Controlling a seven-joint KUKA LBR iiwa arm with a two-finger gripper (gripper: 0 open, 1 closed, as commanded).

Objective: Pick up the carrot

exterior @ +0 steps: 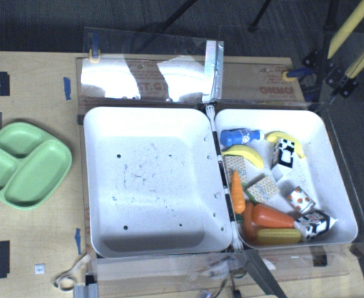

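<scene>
One carrot (237, 193) against right bin's (337, 166) left wall.

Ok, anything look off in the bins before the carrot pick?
Nothing spilled or damaged. The toys are heaped in the right bin, and the carrot lies along its left wall, wedged against neighbouring toys, which may make the grasp awkward.

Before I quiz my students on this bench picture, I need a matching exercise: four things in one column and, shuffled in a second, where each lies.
Things:
1. carrot
2. blue bottle
3. green plate
4. corn cob

Places:
A. on the bench, left of both bins
B. right bin, along its left wall
C. right bin, by its near edge
D. right bin, near its far left corner

Pairs: 1-B, 2-D, 3-A, 4-C
</scene>
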